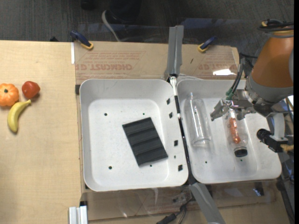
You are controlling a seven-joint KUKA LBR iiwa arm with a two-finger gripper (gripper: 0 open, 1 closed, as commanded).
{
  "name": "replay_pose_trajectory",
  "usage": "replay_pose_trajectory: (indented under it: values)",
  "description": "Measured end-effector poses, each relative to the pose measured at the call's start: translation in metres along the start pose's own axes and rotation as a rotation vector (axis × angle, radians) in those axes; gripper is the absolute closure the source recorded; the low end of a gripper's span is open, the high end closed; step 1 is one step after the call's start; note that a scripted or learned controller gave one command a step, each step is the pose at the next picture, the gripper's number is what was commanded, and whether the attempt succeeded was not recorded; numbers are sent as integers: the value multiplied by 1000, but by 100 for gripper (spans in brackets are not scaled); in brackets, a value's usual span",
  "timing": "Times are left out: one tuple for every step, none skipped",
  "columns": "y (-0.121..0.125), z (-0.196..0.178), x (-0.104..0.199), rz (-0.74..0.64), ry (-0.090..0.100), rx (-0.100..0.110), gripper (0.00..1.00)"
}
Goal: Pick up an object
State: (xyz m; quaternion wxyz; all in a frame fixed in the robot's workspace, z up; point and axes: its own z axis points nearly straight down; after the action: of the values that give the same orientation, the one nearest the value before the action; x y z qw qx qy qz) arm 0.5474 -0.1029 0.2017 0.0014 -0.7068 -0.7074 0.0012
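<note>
Two bottles under the tool, right bin [261, 169].

Gripper [229, 110]: over the right bin's upper middle, above the cap-less top end of the orange-filled bottle [235, 133]. Fingers spread, nothing between them. Grey arm [275, 64] with orange band entering from 3 o'clock.

Orange-filled bottle: clear, lying lengthwise, black cap at 6 o'clock end, directly at 6 o'clock of the gripper. Likely target.

Clear empty bottle [198, 122]: lying parallel, at 9 o'clock of the orange one, near but apart.

Left bin [93, 139]: one black ribbed slab [144, 141], tilted, centre. Well apart from the tool.

Outside the bins, far at 9 o'clock on the wooden tabletop [37, 171]: small orange pumpkin [8, 95], red tomato-like fruit [31, 89], banana [16, 115].

Risks, as judged:
- Round, smooth bottle body; likely to roll or squirt out sideways if closed off-centre.
- Contact only at the bottle's end; possible tipping or slip on lift.
- Spread finger close to the clear bottle's side; nudging it on descent possible.
- Transparent walls; poor depth sensing, descent too shallow or too hard against the bin floor.
</note>
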Motion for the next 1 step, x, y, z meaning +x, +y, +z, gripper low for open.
replay_pose_trajectory:
  values:
    - [-7,68,-67,93,0,1,0]
